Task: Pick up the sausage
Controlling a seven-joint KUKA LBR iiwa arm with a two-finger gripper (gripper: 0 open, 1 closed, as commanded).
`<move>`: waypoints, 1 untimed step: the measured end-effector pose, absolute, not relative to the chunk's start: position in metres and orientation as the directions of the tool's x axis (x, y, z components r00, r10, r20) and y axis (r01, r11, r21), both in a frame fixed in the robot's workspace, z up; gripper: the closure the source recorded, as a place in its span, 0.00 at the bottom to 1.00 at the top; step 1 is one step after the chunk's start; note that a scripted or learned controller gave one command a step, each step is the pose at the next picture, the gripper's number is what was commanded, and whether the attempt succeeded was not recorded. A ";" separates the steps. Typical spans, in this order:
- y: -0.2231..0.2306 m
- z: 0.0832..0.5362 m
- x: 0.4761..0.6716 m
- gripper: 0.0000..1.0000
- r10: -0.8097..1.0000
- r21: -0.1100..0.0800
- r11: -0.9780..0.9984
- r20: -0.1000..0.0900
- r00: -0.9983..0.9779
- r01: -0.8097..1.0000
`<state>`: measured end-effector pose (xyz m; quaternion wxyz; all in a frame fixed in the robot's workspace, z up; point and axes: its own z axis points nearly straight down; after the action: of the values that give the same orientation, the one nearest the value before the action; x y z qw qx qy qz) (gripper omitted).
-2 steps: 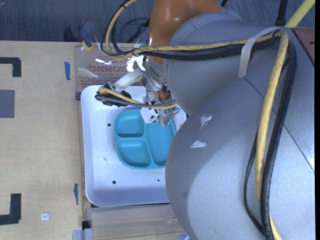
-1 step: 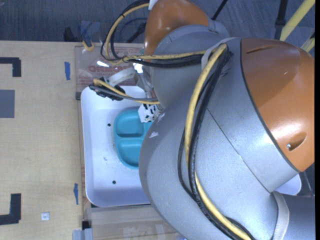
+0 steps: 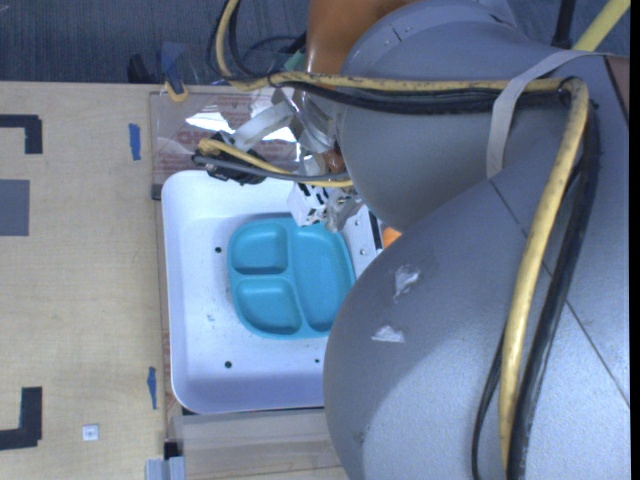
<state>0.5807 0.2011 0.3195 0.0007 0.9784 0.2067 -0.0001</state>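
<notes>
Overhead view, approach stage of the pick. My gripper (image 3: 322,206) hangs low over the seam between the two bins, at the far rim of the white bin (image 3: 192,298) that lies on the side away from my arm (image 3: 480,268). Whether it is set wide or narrow I cannot tell, because the wrist and a bundle of cables (image 3: 250,158) crowd it and my own links cover what is beneath. Nothing can be seen held in it, so I judge the grasp not yet made. Just ahead of the gripper and a little below it, inside that bin, sits a blue divided plate (image 3: 285,278) with three compartments, all bare as far as they are visible. Just behind the gripper, on the arm's side, an orange sliver (image 3: 390,235) peeps out at the edge of my forearm, apparently in the neighbouring bin. It may be the sausage, but too little of it shows to say, and its shape, length and lie cannot be read. If it is, the sausage lies close behind and beside the tool, largely under my arm. The next move, in my judgement, calls for centring over that object, aligning the jaws across its short axis, and descending far enough to close around it and not on the bin wall beside it.
</notes>
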 end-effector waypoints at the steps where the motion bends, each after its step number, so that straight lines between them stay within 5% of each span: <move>1: 0.111 0.279 0.657 1.00 0.359 -0.001 -0.933 -0.005 0.933 0.359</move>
<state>0.6573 0.1111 0.2789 0.0001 0.9832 0.1825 -0.0023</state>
